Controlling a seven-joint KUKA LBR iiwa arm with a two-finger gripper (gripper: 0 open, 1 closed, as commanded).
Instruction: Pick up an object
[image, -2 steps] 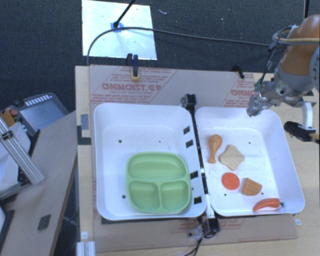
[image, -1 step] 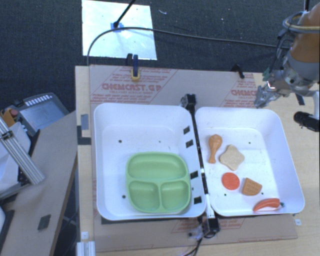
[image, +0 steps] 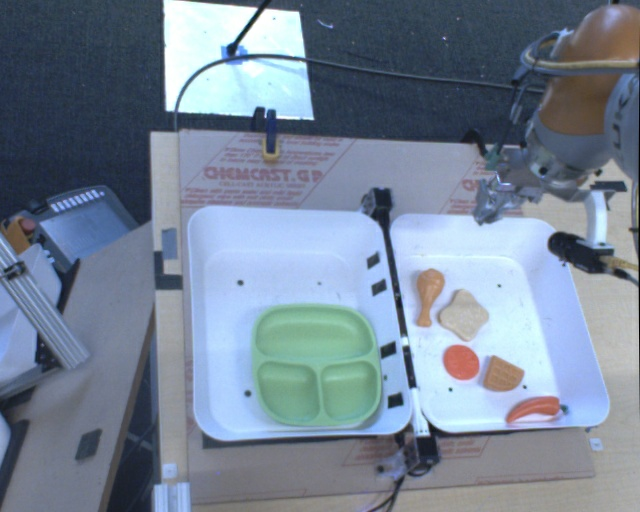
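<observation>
On my feed the surface (image: 300, 165) carries two white bins side by side. The left bin (image: 230, 250) holds a green divided plate (image: 318, 364) toward its near edge. The right bin (image: 520, 270) holds the small food pieces: a drumstick (image: 429, 294) near the dividing wall, a slice of bread (image: 465, 315) just beside it, a red round slice (image: 461, 362) below that, a brown wedge-shaped piece (image: 503, 374) next to the red one, and a red-orange sausage (image: 534, 409) at the near rim.

The arm (image: 590, 70) comes in from the right, up high. The tool (image: 492, 207) hangs over the far rim of the right bin, well apart from every piece and touching none. Its tips are too small and blurred for me: I cannot tell whether they are apart or together.
</observation>
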